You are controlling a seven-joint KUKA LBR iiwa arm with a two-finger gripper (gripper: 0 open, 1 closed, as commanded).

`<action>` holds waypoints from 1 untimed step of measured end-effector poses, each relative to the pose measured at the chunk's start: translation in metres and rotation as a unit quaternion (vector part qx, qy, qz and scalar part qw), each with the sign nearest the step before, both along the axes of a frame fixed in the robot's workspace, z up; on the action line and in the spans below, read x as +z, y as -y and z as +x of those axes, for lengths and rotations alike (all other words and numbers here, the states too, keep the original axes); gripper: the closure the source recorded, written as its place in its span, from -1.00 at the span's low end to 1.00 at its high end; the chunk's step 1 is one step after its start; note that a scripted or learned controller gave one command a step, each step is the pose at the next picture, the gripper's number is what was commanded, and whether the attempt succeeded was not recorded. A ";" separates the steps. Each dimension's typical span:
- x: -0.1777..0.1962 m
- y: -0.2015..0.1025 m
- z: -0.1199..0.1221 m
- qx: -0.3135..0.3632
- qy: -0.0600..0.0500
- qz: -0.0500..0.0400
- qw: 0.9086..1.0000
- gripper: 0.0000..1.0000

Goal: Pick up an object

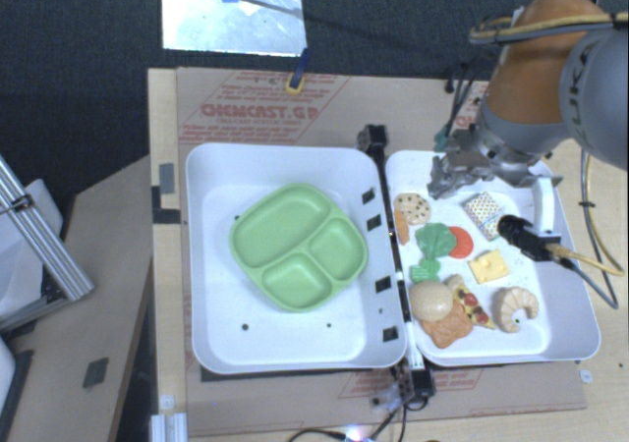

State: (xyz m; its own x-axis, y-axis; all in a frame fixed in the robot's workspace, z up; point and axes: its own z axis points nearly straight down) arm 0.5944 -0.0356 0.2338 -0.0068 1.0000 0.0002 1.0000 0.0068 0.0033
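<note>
Grey gripper (pixel 444 178) hangs over the crowded right bin (pixel 575 327); I can't tell its fingers' state, so I fear it bumps the cookie (pixel 412 207).

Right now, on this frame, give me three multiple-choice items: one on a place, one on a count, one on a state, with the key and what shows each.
1. Where does the green divided plate lie?
A. in the left bin
B. in the right bin
C. on the bare bench

2. How many compartments does the plate have?
A. two
B. three
C. five

3. Which way up is the plate?
A. flipped over
B. hollow side up
C. on edge against a wall

Key: 1 A, the plate sits alone in the left bin, across the divider from the toy food such as the cookie and cheese wedge. 2 B, one large section and two smaller ones show. 3 B, its raised ridges and hollows face the camera. The gripper is over the right bin's far end.
</note>
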 end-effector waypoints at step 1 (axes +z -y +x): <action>-0.006 -0.001 -0.010 -0.003 -0.002 0.000 1.000 1.00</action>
